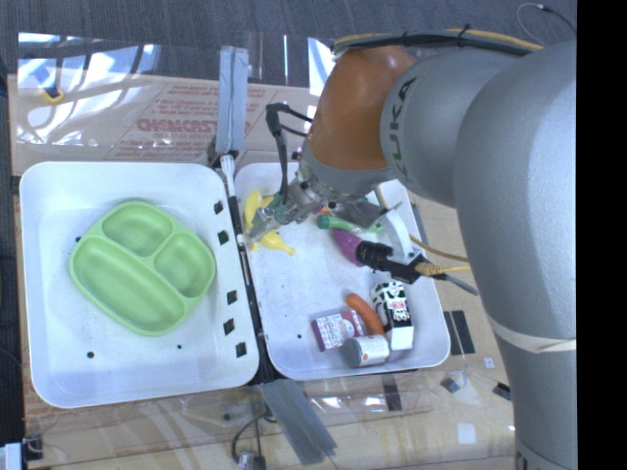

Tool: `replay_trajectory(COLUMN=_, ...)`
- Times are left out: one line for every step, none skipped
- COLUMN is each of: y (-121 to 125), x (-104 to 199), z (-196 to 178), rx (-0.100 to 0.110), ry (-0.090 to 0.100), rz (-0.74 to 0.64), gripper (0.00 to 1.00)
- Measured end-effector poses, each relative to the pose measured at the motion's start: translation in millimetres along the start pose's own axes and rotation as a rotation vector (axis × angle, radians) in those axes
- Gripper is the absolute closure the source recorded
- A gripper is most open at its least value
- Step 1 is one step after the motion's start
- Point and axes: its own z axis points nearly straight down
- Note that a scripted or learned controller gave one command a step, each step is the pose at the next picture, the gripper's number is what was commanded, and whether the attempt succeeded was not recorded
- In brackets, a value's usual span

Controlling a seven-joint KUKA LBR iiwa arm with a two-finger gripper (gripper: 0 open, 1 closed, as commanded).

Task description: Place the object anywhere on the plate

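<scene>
Over the right bin (294,355) my arm (470,135) reaches in from the right, and my gripper (284,209) sits low at the bin's far-left corner, right at a yellow banana (266,231). From this slant I cannot tell how my jaws stand, nor whether the banana is between them.

Left bin (49,360): holds one green plate (142,267) with three compartments, nothing on it. The plate lies well apart from the banana, across the divider between the bins.

Right bin, contents in order of size: a purple eggplant (351,245) near the middle; a dark red can (336,330) and a white carton (396,311) at the near side; a pale cylinder (367,351) beside them; an orange carrot (364,311) between can and carton.

Handling judgement: the banana looks like a light, hollow plastic toy, stiff, smooth and likely slippery. Its curve invites rolling. I would take it across the middle of its length, where it is widest.
</scene>
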Motion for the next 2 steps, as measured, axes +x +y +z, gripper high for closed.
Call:
replay_trajectory(y=37.8, x=78.2, z=0.1, rx=0.0, ry=0.0, rz=-0.055, gripper=1.0)
replay_trajectory(y=37.7, x=77.9, z=0.0, rx=0.0, ry=0.0, rz=-0.054, gripper=0.0)
